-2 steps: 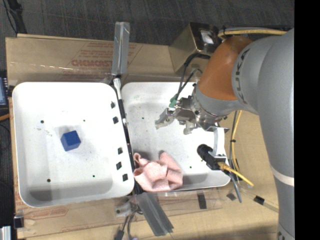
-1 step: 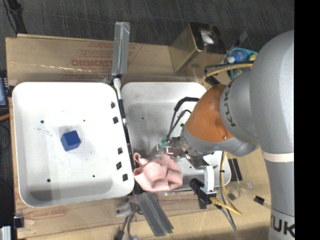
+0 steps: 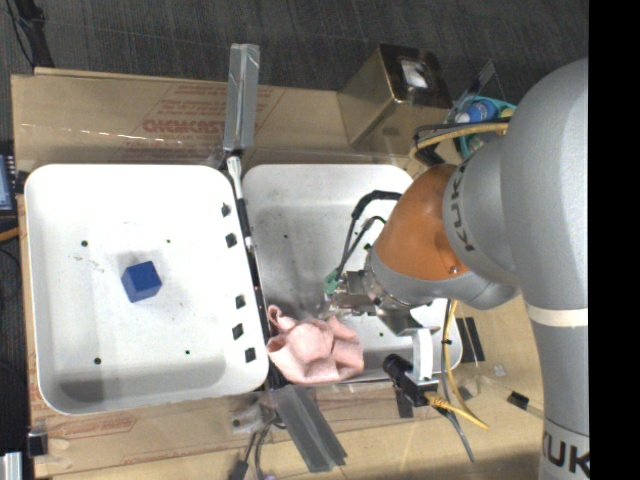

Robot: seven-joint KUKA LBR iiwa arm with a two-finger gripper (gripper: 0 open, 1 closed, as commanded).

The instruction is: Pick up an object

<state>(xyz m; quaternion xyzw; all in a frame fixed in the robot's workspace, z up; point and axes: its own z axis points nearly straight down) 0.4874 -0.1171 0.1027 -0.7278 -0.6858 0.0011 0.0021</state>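
Nearest the lower edge of the camera view, a pink cloth (image 3: 312, 351) lies crumpled against the front wall of the right bin (image 3: 300, 203), close to the divider between the 2 bins. This is the thing I judge to be my target.

Just above and to the right of it hangs my gripper (image 3: 340, 298), low in the right bin, its tip just beside or touching the cloth's upper edge; I cannot tell which. My wrist housing and orange band cover most of the mechanism, so I cannot tell whether my fingers are apart or together, and I see no cloth between them.

Farther off, in the left bin (image 3: 60, 198), a blue cube (image 3: 141, 280) sits alone, well apart from me, a second candidate for the task.

Beyond both bins runs the cardboard-covered worktop (image 3: 120, 118), bearing a brown box (image 3: 385, 93) near the right bin's far corner.

Risks, as I judge them: 1, the cloth is soft and bunched, so a closing grip may catch a single fold that slips out on the lift. 2, the cloth is pressed to the front wall and near the divider, so a descent there may strike the rim or wall. 3, my approach looks offset toward the cloth's edge, not its bulk, so I may close on nothing.
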